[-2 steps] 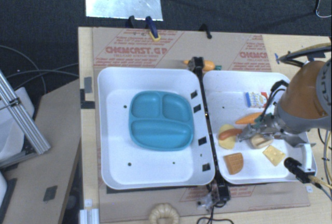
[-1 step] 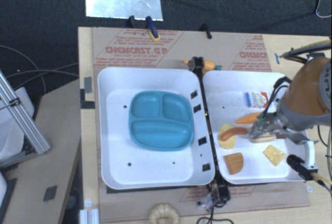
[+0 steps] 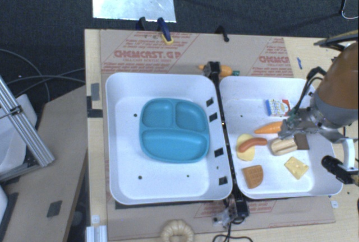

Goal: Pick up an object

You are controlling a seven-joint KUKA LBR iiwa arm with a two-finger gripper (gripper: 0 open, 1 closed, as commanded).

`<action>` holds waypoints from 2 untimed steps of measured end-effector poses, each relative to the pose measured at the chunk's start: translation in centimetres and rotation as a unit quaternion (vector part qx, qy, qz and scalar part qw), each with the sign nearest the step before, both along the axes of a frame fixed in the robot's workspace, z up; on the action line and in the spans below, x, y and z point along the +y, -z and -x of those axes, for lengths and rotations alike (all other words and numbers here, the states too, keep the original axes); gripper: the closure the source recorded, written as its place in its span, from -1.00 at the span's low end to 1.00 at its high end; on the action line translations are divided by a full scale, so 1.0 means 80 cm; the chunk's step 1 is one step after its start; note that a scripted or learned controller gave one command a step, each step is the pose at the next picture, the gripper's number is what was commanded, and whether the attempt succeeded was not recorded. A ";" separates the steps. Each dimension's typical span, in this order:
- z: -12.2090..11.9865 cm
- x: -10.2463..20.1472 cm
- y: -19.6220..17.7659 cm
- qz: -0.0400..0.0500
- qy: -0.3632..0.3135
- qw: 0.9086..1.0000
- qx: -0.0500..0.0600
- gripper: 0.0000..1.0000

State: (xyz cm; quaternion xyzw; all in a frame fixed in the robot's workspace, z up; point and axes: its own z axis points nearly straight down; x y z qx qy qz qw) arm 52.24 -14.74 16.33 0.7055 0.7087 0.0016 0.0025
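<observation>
Basically, your gripper (image 3: 290,130) sat low in the right bin (image 3: 247,89), and whether it was spread or pinching anything I couldn't tell, since the wrist hid that. No clear target either. Closest candidate was the tan bread-like block (image 3: 283,147), touching or right under the tool, probably why the arm came in from the right at that spot. Just left of the tool lay the orange carrot (image 3: 269,128), just above it the small white packet (image 3: 276,106). A bit further left was the sausage on a yellow slice (image 3: 248,145); toward the near rim, the cheese wedge (image 3: 296,167) and brown cracker (image 3: 253,176). Crowding was the snag: carrot and block nearly touched. Far left, the blue divided plate (image 3: 174,130) sat in the left bin (image 3: 120,140), well apart.
</observation>
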 end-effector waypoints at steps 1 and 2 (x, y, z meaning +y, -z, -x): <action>0.003 0.000 -0.080 0.000 0.000 1.000 -0.001 1.00; 0.001 0.000 -0.077 0.000 0.000 1.000 0.001 1.00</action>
